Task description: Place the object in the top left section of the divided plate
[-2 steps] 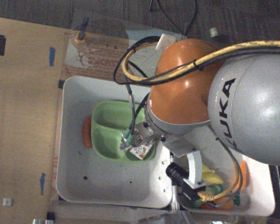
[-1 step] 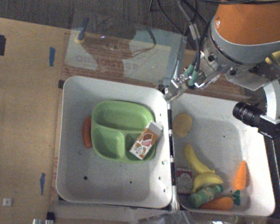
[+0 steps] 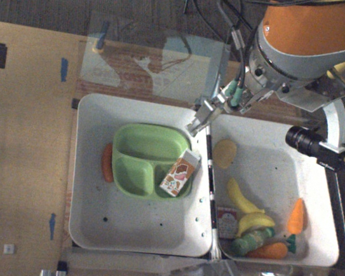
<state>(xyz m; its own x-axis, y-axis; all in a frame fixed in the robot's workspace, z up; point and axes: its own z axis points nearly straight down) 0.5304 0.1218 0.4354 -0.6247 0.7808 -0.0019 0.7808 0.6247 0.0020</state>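
The green divided plate (image 3: 138, 155) lies in the left bin (image 3: 85, 205). A small printed carton (image 3: 178, 175) rests tilted on the plate's right side, over the lower right section and against the rim. The plate's wide upper section and its lower left section hold nothing. My gripper (image 3: 200, 118) hangs above the wall between the two bins, just beyond the plate's upper right corner. It is apart from the carton and open, with nothing between its fingers.
An orange carrot-like piece (image 3: 108, 162) lies just left of the plate. The right bin (image 3: 319, 188) holds a tan disc (image 3: 225, 153), a banana (image 3: 241, 197), a carrot (image 3: 297, 217), a red box (image 3: 227, 223) and a green bottle (image 3: 250, 242).
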